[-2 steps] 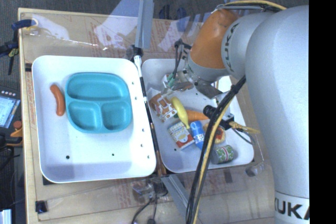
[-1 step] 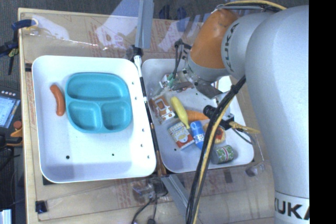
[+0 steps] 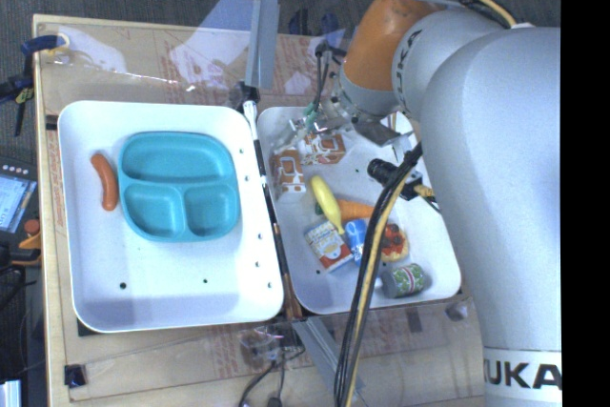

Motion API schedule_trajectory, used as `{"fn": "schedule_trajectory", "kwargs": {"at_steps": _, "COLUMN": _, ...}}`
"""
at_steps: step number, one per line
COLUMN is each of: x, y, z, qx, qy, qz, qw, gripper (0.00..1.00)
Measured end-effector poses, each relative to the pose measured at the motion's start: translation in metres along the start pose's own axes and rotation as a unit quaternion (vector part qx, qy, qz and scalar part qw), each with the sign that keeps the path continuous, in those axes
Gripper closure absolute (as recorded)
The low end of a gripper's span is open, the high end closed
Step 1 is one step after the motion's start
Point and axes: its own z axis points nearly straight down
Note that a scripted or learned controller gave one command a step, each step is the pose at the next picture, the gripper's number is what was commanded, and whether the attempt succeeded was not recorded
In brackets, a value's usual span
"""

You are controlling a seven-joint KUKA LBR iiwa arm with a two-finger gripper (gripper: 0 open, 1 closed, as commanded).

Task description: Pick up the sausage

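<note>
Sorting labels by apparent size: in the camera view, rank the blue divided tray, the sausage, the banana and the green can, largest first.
1. blue divided tray
2. sausage
3. banana, looks about like the sausage, so that order is unsure
4. green can

- Blue tray point(image 3: 179, 184) in the left bin point(image 3: 86, 291).
- Right bin point(image 3: 319, 298) holds a banana point(image 3: 326, 202), carrot point(image 3: 356, 209), can point(image 3: 405, 280) and small packets point(image 3: 327, 246).

You look down from one fixed camera above the counter point(image 3: 143, 52), at a slant, fairly near; both bins fill the middle, the arm point(image 3: 477, 157) enters from 3 o'clock.
</note>
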Motion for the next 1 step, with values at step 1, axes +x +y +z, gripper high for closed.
{"fn": "schedule_trajectory", "kwargs": {"at_steps": 1, "x": 0.0000, "y": -0.0253, "z": -0.0017, "qx": -0.006, "qy": -0.002, "qz": -0.020, "qw": 0.9998, "gripper": 0.00}}
